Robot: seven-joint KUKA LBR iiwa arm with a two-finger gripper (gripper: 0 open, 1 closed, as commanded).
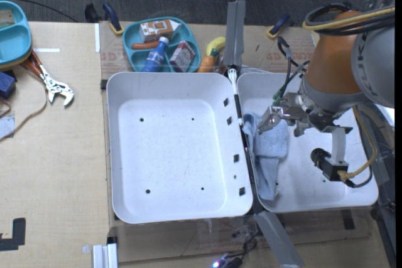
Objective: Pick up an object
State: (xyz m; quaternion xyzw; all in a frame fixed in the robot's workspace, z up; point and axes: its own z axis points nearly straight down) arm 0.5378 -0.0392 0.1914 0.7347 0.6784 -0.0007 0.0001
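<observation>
Soft, pale blue cloth (pixel 269 150) lies crumpled in the right bin (pixel 314 194), bunched against that bin's nine o'clock wall and trailing in a limp, folded strip toward seven o'clock; its surface looks matte and slightly fuzzy, with a darker crease down its length. The gripper (pixel 274 119) hangs right over the cloth's upper end, at the twelve o'clock tip of the fabric, and its metal parts seem to touch or nearly touch the folds; whether anything is clamped there I cannot tell, since the fabric and wrist hardware hide the tips. The arm (pixel 342 66) is smooth and rounded, orange above the wrist and grey beyond, with yellow and black cables looped over it. The left bin (pixel 125 97) is a shallow white tray of hard plastic with rounded corners and a few small dark holes in its floor. At twelve o'clock from the bins sits a teal compartment tray (pixel 135 34) holding small packaged items and a blue bottle (pixel 154 54). On the pale wooden bench (pixel 56 166), well off at ten o'clock, lies a shiny metal wrench (pixel 53 88) beside another teal dish (pixel 12 34).
</observation>
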